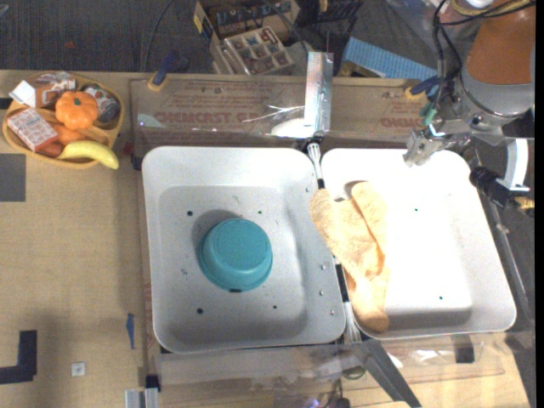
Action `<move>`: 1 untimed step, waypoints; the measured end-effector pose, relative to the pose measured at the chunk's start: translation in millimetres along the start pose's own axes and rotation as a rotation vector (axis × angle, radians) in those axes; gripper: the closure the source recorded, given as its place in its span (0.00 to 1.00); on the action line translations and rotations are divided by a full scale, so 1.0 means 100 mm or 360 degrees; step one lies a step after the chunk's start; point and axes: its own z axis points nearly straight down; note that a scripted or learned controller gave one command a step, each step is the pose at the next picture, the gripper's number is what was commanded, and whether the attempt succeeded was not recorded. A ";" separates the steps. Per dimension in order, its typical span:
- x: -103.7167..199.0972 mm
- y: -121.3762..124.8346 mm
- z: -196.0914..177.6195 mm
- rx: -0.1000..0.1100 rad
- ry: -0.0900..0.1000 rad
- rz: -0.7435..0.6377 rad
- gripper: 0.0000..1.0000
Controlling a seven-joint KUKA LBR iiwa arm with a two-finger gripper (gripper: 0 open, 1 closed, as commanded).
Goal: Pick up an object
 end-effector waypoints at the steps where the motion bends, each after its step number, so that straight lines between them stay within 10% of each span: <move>1: 0.00 0.00 0.00 0.0001 0.0000 -0.0001 0.00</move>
